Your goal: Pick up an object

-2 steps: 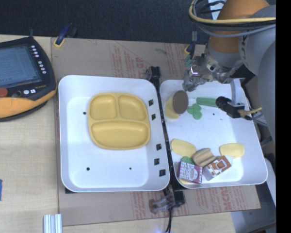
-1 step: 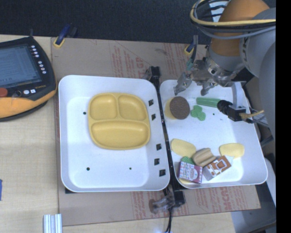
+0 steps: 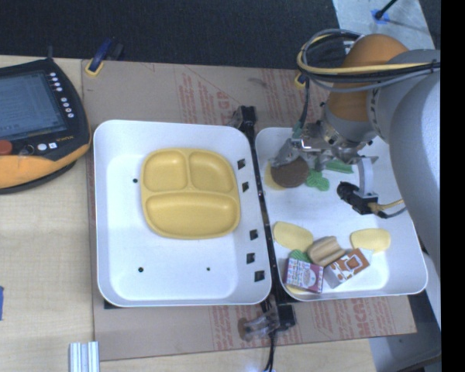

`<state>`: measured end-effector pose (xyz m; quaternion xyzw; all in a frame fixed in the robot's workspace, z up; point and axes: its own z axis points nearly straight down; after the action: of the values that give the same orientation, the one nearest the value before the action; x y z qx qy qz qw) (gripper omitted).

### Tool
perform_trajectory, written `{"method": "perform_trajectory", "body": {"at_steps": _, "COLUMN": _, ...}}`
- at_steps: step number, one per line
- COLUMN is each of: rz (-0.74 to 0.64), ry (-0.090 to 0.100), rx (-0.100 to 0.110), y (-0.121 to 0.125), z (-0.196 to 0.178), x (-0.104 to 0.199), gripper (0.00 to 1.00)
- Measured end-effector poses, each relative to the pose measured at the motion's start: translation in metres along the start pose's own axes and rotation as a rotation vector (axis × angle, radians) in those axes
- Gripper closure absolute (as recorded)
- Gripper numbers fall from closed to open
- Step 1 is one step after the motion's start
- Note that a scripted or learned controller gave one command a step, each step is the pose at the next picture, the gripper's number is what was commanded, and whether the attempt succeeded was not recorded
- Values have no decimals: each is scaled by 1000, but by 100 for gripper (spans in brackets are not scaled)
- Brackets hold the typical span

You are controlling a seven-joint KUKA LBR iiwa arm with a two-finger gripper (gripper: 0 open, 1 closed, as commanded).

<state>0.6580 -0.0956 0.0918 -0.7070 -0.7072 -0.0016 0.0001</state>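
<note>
White plastic makes up both shallow bins. From the fixed camera above, the left bin holds a yellow divided plate lying flat near its middle. The right bin carries the candidates for picking: a brown round piece and a green piece at the far end, two pale yellow pieces nearer, and a cluster of a small bun-like item and two printed cartons at the near edge.

The gripper hangs low over the far end of the right bin, just above the brown and green pieces; whether its grip is wide or narrow, I cannot tell, and nothing visibly sits in it.

The likely risk is that the brown and green pieces lie close together beside the bin wall, so a descent could nudge one aside or catch both.

Print on the cartons is too small to read. Red lettering on the cardboard under the bins is also illegible. A teach pendant rests at the left.
</note>
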Motion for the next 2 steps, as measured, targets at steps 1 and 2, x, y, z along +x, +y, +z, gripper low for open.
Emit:
{"method": "perform_trajectory", "body": {"at_steps": 1, "rz": -8, "ry": -4, "rx": 4, "y": -1, "z": -13, "x": 0, "gripper": 100}}
{"method": "perform_trajectory", "body": {"at_steps": 2, "rz": -10, "ry": -4, "rx": 6, "y": -1, "z": -12, "x": 0, "gripper": 0}}
